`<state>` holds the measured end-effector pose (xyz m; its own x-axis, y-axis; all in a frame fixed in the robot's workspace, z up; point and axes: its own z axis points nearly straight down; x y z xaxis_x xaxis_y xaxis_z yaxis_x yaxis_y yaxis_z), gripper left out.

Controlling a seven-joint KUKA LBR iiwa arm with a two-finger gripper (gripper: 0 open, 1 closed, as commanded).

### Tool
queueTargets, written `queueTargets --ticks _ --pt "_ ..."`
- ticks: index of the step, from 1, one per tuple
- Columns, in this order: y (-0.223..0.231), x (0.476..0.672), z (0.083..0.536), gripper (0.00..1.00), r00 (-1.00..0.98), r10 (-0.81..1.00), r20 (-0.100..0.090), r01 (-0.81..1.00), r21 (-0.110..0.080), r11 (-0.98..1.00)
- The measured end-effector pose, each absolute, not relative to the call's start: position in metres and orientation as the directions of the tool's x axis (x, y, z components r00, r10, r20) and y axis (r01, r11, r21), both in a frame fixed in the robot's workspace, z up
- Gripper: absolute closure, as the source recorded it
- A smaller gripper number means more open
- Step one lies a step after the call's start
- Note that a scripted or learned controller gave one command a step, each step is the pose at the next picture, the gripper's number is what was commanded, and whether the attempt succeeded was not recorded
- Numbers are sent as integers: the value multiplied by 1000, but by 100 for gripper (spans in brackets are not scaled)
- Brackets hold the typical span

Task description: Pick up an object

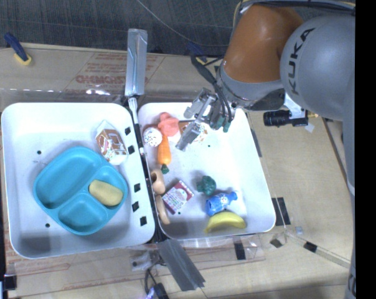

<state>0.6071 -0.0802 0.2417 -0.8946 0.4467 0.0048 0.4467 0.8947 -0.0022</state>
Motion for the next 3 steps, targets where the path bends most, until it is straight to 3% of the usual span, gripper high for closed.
queueTargets --ticks 1,2,3 --pt "-117 587 174 0 -980 201 6 201 0 980" --pt "-184 595 165 0 -809 588 1 588 -2 809" --pt "-183 531 92 0 -779 627 3 627 -1 779"
